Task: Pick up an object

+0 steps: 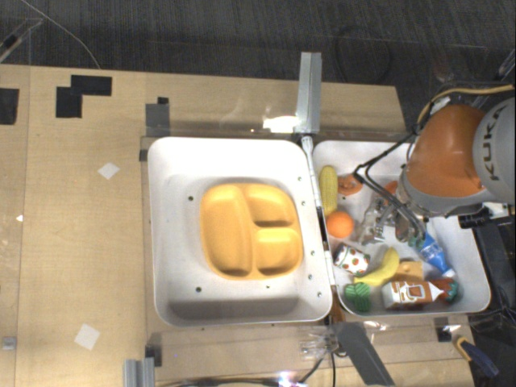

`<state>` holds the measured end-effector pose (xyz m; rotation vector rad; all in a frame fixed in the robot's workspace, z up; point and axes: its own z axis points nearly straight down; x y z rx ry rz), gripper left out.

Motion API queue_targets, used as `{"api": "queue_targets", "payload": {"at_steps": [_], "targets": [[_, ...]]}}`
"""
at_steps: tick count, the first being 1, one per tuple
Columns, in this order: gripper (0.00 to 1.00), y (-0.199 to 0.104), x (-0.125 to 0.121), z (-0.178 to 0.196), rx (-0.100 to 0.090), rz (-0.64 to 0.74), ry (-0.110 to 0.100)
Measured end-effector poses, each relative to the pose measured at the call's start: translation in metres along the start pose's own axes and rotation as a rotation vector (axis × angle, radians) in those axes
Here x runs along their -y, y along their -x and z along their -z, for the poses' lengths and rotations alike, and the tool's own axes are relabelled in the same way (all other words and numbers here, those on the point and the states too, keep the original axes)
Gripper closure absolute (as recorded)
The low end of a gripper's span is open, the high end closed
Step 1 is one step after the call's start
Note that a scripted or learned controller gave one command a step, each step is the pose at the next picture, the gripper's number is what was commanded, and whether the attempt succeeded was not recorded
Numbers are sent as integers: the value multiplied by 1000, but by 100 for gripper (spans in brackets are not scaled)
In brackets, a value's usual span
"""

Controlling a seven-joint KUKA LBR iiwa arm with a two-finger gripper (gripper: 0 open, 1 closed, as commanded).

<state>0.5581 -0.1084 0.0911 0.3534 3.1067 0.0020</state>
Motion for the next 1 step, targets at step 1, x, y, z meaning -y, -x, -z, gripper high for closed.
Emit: {"api": "queue_targets", "payload": {"at_steps": [1], "targets": [[0,1,0,-1,3,0,-1]]}}
